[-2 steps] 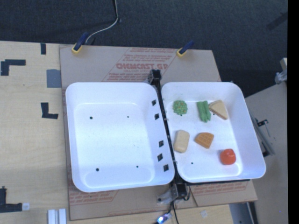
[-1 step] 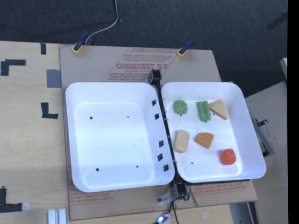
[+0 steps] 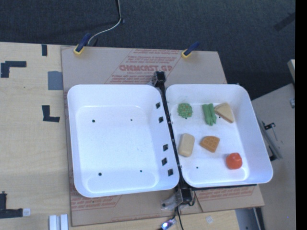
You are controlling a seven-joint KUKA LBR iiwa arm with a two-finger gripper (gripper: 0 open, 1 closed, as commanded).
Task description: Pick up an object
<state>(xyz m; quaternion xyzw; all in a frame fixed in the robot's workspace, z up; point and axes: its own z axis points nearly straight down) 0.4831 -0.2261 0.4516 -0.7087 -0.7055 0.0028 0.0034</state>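
Five toy foods are lying in the right bin (image 3: 252, 123), spaced apart and so reachable singly (the red piece (image 3: 234, 161) is sitting nearest the front corner); the pincer's state cannot be told.

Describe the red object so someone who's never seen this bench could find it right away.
Look at the right bin of the two white bins. Go to its corner nearest the camera on the right side, where the red object sits apart from the rest. It is the only red piece, small and rounded, lower right of the orange piece.
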